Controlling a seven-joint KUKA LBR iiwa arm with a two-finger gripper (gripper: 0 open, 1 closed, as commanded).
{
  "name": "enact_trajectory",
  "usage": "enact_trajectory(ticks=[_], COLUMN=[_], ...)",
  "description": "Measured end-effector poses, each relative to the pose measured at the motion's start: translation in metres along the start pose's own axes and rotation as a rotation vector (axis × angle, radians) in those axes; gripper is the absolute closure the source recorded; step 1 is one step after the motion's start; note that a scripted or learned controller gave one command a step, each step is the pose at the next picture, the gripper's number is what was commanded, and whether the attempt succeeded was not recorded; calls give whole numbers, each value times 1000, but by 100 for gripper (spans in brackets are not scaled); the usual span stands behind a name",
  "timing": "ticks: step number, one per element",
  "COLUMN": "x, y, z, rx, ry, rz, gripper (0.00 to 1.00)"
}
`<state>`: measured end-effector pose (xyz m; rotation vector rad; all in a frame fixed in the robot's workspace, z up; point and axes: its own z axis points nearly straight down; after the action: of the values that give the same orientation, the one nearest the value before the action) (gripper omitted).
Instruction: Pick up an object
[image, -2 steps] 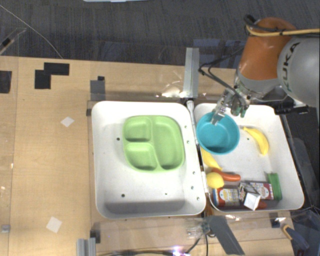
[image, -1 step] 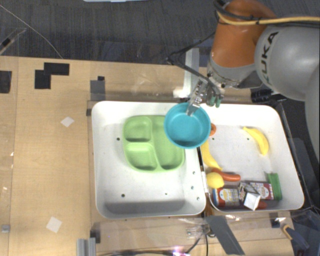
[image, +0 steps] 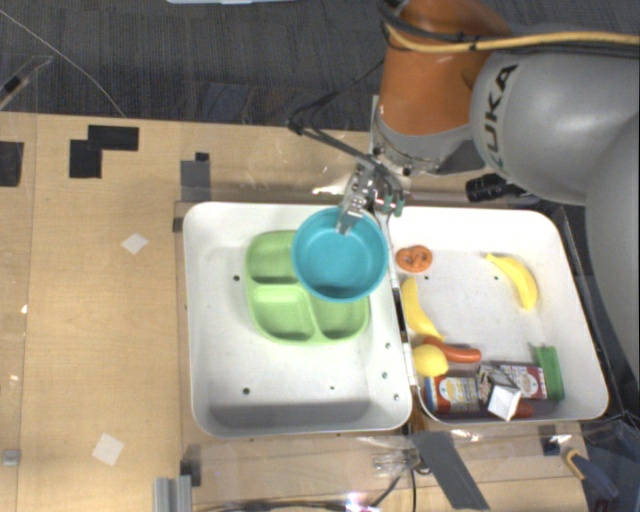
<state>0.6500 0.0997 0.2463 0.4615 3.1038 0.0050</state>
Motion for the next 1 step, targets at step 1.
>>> enact_trajectory(ticks=[1], x=[14], y=[34], z=[33], rx=[3], ry=[3], rz=[51], gripper=[100])
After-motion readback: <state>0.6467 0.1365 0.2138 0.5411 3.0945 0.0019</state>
